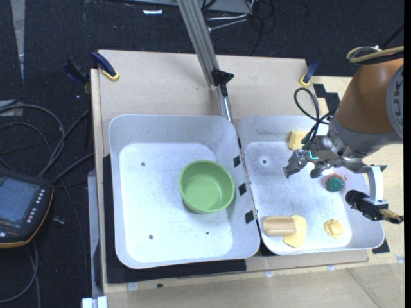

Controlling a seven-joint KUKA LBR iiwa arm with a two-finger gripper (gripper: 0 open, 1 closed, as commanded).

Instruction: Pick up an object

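A wooden bench [167, 88] on dark carpet bears 2 white bins. The left bin [128, 140] holds a green bowl [207, 186]. In the right bin [270, 133], the gripper [300, 166] hovers with fingers parted and nothing between them, above open floor, a teal object [334, 183] just right of it.

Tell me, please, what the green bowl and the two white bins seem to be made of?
The green bowl looks like moulded plastic: one even colour, smooth, with a soft sheen and a thick rounded rim. The left bin and the right bin seem thin formed plastic or perhaps coated metal; their walls are smooth with rounded corners, and the floors look matt and finely speckled. I cannot tell which.
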